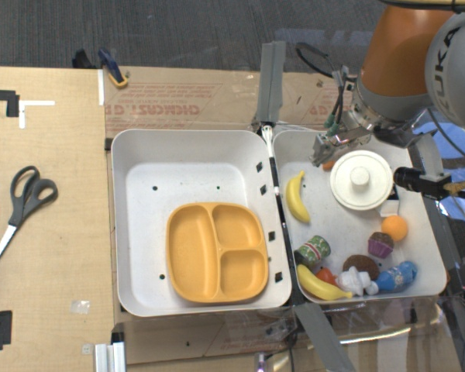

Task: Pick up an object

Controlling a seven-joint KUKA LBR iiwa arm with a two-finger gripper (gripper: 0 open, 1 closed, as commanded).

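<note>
Arm hangs over the right bin (430, 231), grip state impossible to tell, and that banana (296, 198) at nine o'clock looks light, firm, slippery — take it mid-curve.

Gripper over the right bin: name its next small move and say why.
Probably lower the gripper toward the upright banana just below it in the right bin. That banana lies apart from the toys crowded along the bin's near edge, so it looks easiest to grasp.

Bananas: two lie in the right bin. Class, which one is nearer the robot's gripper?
The upper banana, lying by the bin's left wall beside the white round lid, is nearer the gripper. The other banana lies at the bin's front edge among the small toys.
</note>
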